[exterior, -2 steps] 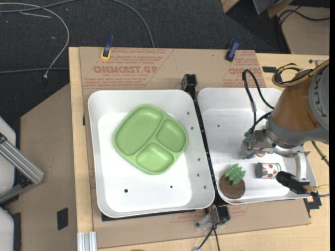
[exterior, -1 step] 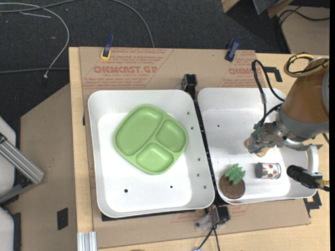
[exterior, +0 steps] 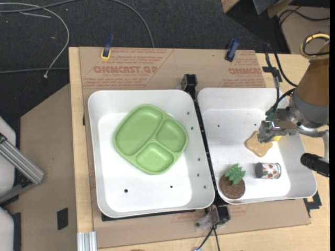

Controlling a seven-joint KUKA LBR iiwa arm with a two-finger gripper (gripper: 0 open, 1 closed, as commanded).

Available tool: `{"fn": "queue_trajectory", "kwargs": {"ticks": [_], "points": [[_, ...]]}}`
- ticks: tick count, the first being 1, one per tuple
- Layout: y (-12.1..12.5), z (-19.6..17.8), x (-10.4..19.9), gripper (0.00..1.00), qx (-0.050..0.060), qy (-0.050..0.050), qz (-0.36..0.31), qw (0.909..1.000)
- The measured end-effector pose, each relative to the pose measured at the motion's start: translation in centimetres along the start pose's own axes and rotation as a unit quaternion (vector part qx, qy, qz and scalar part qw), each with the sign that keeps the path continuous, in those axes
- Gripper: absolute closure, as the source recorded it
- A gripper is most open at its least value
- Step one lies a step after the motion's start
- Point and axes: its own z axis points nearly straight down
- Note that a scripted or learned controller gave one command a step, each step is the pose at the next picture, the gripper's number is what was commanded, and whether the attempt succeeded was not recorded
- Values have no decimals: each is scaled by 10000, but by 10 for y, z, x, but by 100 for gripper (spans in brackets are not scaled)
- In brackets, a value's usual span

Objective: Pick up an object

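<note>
My gripper hangs low over the right bin, directly above a flat tan piece lying on the bin floor. Its fingers reach down onto the top of that tan piece, and their tips blend into it. A small can with a white and red label lies on its side just below the tan piece. At the bin's front edge stands a little potted plant with a brown pot and green leaves. A green divided plate rests in the left bin.
Both bins sit on a cardboard-covered bench held by blue clamps at the back. A black clip stands between the bins at the far end. Cables and boxes lie beyond the bench.
</note>
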Motion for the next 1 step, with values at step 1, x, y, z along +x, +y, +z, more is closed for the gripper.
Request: {"fn": "queue_trajectory", "kwargs": {"ticks": [1], "points": [[2, -55, 11, 100, 0, 2, -6, 10000]]}}
